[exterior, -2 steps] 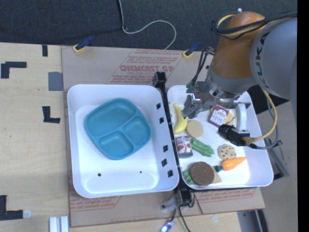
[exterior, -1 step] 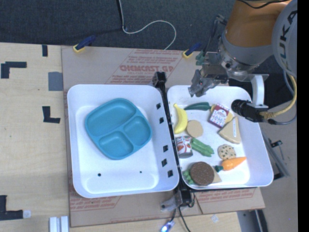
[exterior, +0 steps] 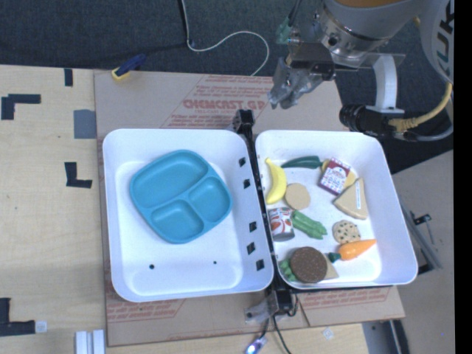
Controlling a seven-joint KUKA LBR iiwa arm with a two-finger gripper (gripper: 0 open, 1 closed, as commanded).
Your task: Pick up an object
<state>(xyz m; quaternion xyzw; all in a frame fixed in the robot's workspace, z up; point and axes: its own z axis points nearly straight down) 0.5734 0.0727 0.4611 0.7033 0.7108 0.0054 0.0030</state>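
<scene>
My gripper (exterior: 282,99) hangs high above the cardboard just behind the bins' shared back corner, away from every object. The right bin (exterior: 389,198) holds several toy foods: a yellow banana (exterior: 275,181), a green chili (exterior: 301,162), a red box (exterior: 334,175), a round cracker (exterior: 298,196), a cheese wedge (exterior: 354,200), a small can (exterior: 281,223), a green pod (exterior: 308,225), a cookie (exterior: 345,231), a carrot (exterior: 357,249) and a burger (exterior: 307,265). I see nothing in the gripper.
The left bin (exterior: 118,257) holds a blue divided tray (exterior: 180,195). A black hinge strip (exterior: 252,198) runs between the bins. A white cable (exterior: 221,43) and a yellow-blue clip (exterior: 129,66) lie behind the cardboard sheet (exterior: 184,102).
</scene>
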